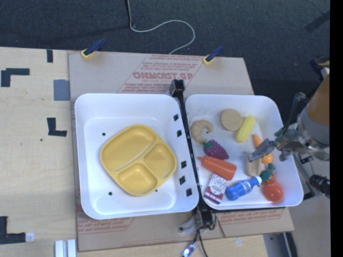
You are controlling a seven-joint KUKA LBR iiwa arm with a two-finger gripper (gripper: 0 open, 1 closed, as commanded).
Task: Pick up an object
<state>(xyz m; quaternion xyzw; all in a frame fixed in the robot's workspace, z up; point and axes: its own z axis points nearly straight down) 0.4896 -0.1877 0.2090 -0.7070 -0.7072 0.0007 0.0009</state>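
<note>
Blue bottle [242, 187] lies near right bin's [270, 101] front rim.

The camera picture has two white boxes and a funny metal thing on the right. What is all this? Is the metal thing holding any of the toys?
That metal thing is a robot arm, reaching in from the right. At its end is a gripper, like a hand with two fingers. The picture is taken by a camera up above, looking down at a slant.

The left bin holds a yellow tray with three sections. The right bin holds toy food: a croissant, grapes, a cookie, corn, a carrot, a tomato, a blue bottle and a small packet.

The gripper is down among the toys near the right side of that bin. I see nothing between its fingers, so I can't say it holds anything yet.
</note>
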